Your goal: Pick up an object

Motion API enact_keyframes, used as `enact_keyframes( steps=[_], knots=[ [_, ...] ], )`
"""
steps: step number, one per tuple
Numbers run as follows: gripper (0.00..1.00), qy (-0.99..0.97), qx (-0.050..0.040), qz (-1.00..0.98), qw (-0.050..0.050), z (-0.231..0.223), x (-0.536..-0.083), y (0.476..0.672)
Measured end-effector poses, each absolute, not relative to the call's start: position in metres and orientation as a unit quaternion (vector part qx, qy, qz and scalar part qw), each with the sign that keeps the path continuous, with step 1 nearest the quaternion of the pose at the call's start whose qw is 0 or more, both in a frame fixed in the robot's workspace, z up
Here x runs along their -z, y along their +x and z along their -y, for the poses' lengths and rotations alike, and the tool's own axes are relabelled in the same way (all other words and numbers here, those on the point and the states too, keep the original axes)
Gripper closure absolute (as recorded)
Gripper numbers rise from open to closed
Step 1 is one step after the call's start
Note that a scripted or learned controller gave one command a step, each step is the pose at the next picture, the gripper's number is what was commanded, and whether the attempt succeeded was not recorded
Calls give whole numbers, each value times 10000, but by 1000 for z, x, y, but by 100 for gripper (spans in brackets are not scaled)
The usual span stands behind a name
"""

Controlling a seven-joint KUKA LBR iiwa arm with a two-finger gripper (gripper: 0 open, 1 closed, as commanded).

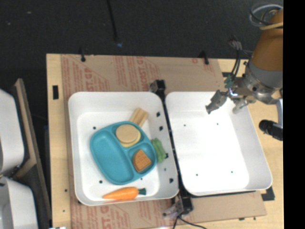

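Note:
In the left bin [78,128] lies a blue divided tray [112,159] holding a round tan cookie [128,134] and a brown square biscuit [142,160]. A tan wooden block [139,116] pokes out behind the tray, and a green piece [158,150] rests at its right edge. An orange carrot [122,193] lies along the bin's front wall. My gripper [226,103] hangs over the far edge of the right bin [252,171], its two fingers spread apart with nothing between them.
The arm's orange band and grey wrist [265,66] come in at the upper right. A black clamp [157,86] sits where the bins meet at the back. Cardboard covers the bench around the bins. White objects stand off the bench at far left.

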State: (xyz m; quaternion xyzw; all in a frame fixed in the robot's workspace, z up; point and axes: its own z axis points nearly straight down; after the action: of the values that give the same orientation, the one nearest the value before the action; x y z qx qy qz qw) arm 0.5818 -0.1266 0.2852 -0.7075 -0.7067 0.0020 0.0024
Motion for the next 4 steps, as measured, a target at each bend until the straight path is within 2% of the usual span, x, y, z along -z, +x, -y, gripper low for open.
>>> enact_keyframes(
  steps=[1, 3, 4],
  knots=[
    [0, -7073, 3, 7069, -3, 126, -289, 583],
    [0, -7072, -11, 7070, 15, 115, -181, 567],
    [0, -7075, -10, 7067, 11, 117, -139, 566]
  ],
)
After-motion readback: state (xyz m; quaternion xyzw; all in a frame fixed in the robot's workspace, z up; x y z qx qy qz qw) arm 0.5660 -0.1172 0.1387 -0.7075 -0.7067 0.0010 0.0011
